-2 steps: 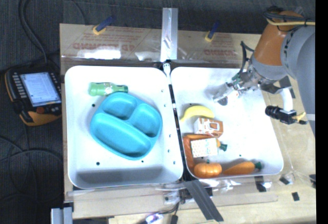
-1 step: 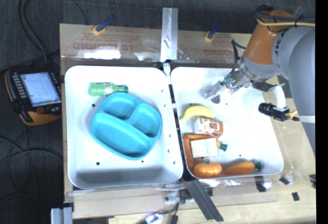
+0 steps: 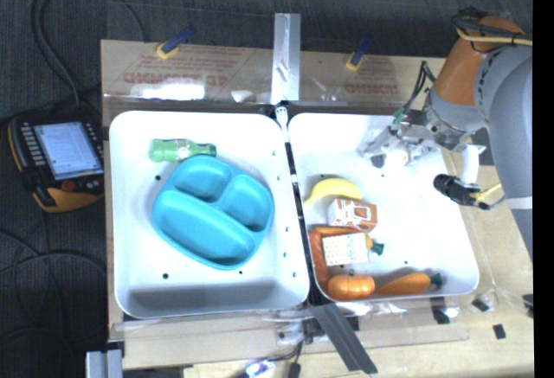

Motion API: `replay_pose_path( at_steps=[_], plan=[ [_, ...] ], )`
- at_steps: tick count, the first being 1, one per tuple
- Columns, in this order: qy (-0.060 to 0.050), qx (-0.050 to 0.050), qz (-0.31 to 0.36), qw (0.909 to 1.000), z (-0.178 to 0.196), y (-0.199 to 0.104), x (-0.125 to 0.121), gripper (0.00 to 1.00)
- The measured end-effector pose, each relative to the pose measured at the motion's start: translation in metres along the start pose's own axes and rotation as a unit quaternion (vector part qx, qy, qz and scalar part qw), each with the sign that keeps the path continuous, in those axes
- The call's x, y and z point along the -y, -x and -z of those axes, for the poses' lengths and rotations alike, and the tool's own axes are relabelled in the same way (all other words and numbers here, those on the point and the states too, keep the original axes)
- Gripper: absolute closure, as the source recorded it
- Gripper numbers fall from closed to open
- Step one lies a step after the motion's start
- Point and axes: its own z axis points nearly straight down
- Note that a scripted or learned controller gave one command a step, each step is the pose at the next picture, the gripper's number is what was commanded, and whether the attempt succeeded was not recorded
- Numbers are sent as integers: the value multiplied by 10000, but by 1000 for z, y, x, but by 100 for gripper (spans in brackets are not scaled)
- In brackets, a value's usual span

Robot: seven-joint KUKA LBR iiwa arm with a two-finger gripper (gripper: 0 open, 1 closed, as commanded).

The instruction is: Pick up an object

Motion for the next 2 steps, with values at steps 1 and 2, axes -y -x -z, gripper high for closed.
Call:
replay_pose_path(
  at_steps=[1,2],
  plan=[
    [-54,87,-878,9961,-1,-20,-14,100],
    [-62,93,-887,9960,-5,-18,-13,0]
  ],
)
